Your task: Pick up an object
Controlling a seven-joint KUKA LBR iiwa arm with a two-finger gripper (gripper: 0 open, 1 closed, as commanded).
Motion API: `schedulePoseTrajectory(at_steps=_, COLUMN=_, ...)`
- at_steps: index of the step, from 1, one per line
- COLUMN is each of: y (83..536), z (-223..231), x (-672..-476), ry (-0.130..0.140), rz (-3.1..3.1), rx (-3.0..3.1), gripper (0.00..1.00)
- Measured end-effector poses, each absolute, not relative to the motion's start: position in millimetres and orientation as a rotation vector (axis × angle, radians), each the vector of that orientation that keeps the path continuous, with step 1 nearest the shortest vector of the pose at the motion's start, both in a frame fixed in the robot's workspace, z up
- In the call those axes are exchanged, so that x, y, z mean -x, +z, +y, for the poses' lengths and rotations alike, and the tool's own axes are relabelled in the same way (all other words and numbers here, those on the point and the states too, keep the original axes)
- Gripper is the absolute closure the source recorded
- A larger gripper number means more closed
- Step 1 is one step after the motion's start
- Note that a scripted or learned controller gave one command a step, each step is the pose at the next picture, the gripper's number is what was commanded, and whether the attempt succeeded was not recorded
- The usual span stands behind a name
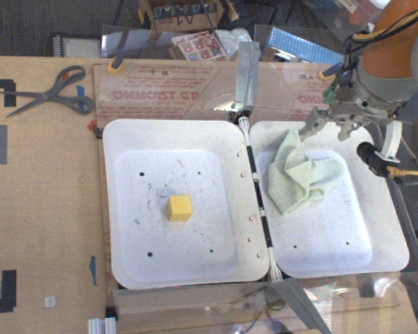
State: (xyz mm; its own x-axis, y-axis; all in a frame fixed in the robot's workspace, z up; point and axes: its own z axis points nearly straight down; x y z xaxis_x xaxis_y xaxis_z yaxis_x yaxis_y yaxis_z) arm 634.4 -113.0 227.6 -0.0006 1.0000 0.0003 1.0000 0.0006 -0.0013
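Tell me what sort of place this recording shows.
Probably a robotics lab bench set up for pick trials: two white bins side by side, one holding a yellow cube, the other a green cloth, an arm reaching in, scissors and cables nearby.

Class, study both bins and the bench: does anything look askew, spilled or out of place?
Mostly tidy. The pale green cloth lies crumpled in the right bin, not flat. The left bin has dark smudges near the yellow cube. Scissors lie open on the bench.
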Motion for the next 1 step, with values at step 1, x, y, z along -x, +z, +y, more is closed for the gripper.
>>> schedulePoseTrajectory(at_steps=1, y=95.7, z=-102.8, x=-630.9, ry=-0.003, rz=-2.249, rx=2.199, gripper=0.00)
